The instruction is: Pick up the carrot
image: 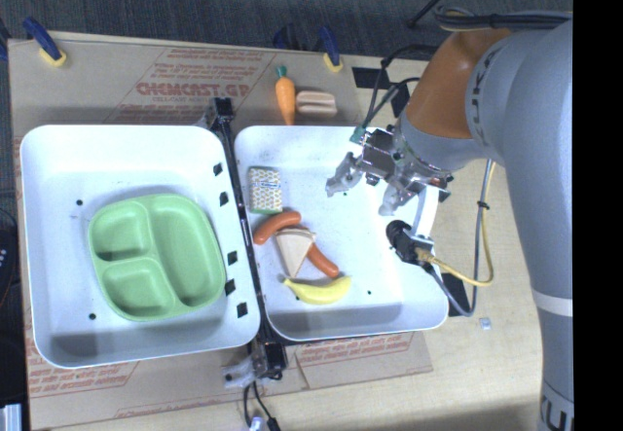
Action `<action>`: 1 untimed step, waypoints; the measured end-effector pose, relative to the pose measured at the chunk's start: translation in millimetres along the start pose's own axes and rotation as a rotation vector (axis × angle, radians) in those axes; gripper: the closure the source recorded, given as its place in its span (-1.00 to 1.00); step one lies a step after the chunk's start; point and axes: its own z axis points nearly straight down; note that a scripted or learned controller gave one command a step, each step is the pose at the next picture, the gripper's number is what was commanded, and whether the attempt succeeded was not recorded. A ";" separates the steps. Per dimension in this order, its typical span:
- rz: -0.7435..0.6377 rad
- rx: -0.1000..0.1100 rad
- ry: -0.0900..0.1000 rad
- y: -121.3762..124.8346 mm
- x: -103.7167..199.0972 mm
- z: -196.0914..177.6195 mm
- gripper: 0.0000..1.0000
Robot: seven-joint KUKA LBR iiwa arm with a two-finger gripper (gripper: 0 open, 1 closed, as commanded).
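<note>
A carrot (284, 98), orange with a green top, lies on the cardboard just behind the right bin (428, 307), outside its rim. Inside that bin an orange-red sausage-like piece (277, 225) and a smaller orange stick (325, 263) lie near the left wall. My gripper (367, 190) hovers over the bin's middle, right of those pieces and well in front of the carrot. Its fingers (340, 182) stand apart, and only white bin floor shows between them.
In the right bin also lie a striped packet (265, 190), a beige wedge (295, 247) and a banana (317, 290). A bun-like toy (315, 104) sits beside the carrot. The left bin (39, 225) holds a green divided plate (156, 254). A yellow cable (467, 275) hangs off the wrist.
</note>
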 end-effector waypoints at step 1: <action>0.001 0.001 0.000 -97.7 50.1 13.9 -1.00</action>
